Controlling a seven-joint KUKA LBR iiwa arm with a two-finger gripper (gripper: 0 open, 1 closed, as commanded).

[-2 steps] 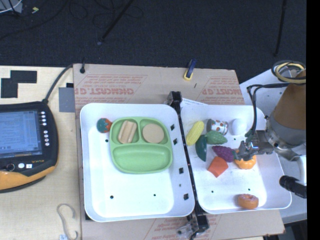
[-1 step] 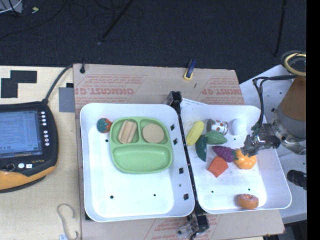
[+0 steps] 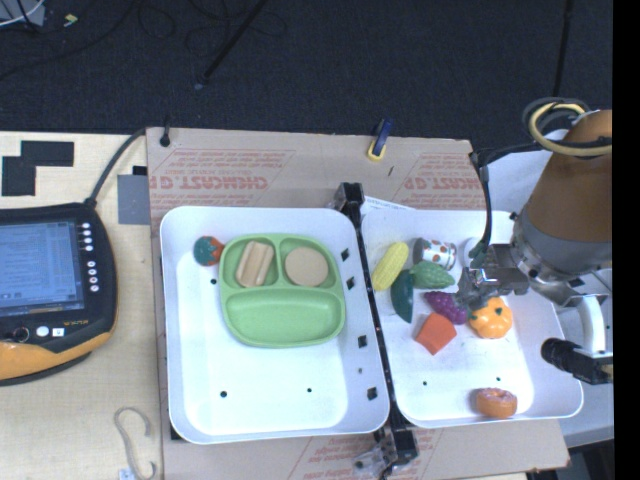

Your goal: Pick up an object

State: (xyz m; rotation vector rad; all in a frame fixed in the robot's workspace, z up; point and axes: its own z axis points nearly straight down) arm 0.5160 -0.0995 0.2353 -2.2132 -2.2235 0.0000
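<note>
Nearest you, the orange-brown toy (image 3: 495,401) lies untouched; your gripper (image 3: 480,281) sits low among the purple grapes (image 3: 449,306) and orange pumpkin (image 3: 491,319), nothing lifted yet, finger state unreadable.

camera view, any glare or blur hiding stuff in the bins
Camera view: even light, soft overall; the white bins look bright but not blown out; the green tray reads clearly; the tool is dark and smeared against the purple grapes, so its fine detail is lost.
</note>
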